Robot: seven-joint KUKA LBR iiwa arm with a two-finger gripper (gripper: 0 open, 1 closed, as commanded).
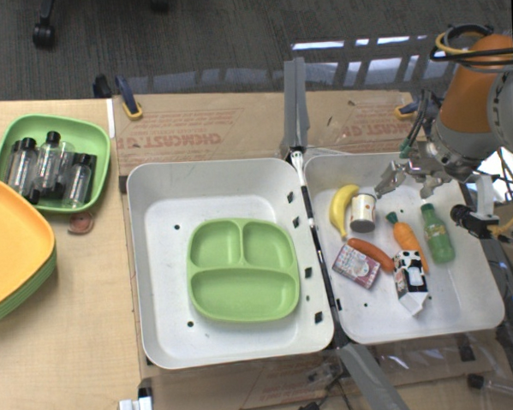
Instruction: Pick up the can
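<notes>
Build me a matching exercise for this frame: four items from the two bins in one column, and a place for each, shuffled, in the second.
Items:
1. can
2. green bottle
3. green divided plate
4. milk carton

Places:
A. in the left bin
B. right bin, nearest its right wall
C. right bin, touching the banana
D. right bin, below the carrot

Pairs: 1-C, 2-B, 3-A, 4-D
</notes>
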